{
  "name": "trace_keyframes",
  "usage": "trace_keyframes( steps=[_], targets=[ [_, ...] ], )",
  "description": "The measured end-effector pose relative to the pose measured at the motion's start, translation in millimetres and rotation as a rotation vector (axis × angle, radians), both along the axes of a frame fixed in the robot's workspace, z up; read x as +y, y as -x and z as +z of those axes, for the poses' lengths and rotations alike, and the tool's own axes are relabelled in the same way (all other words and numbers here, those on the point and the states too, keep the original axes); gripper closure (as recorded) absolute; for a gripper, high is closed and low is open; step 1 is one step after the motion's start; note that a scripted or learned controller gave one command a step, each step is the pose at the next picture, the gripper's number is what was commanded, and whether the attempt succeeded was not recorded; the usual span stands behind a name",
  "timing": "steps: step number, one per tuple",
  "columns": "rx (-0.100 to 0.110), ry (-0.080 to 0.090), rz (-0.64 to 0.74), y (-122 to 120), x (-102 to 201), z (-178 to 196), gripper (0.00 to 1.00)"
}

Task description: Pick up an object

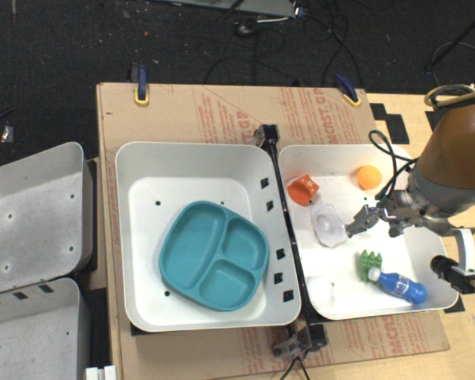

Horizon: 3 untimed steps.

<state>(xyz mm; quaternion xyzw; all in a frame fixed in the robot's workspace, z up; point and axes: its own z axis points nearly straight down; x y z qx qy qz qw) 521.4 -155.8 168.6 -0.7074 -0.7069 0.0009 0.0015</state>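
A: Are the jaws apart or together?

B: I can't tell. The gripper (362, 222) is a dark shape low over the right bin (427, 305), and its tip is too small to read.

A: What is nearest it?

B: A clear cup (328, 226), just to its left, lying on its side. It is see-through and pale, hard to make out against the white floor.

A: And the rest?

B: An orange cup (303, 189) lies tipped over, up and left of the clear one. An orange ball (369, 177) sits near the far wall. Nearer the front, a green block (370, 260) with studs touches a blue bottle (400, 286) with a white cap.

A: The left bin (134, 236)?

B: A teal tray (214, 254) with three sections lies flat in it.
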Motion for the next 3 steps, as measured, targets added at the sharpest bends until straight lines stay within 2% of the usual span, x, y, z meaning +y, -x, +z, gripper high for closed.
trace_keyframes(
  steps=[1, 2, 3],
  targets=[
    [0.002, 0.000, -0.002, 4.7, -9.4, -53.1, 0.00],
    [0.000, 0.000, 0.000, 5.3, -8.7, -78.1, 0.00],
    [-0.004, 0.001, -0.001, 4.3, -8.8, -66.6, 1.00]
  ],
)
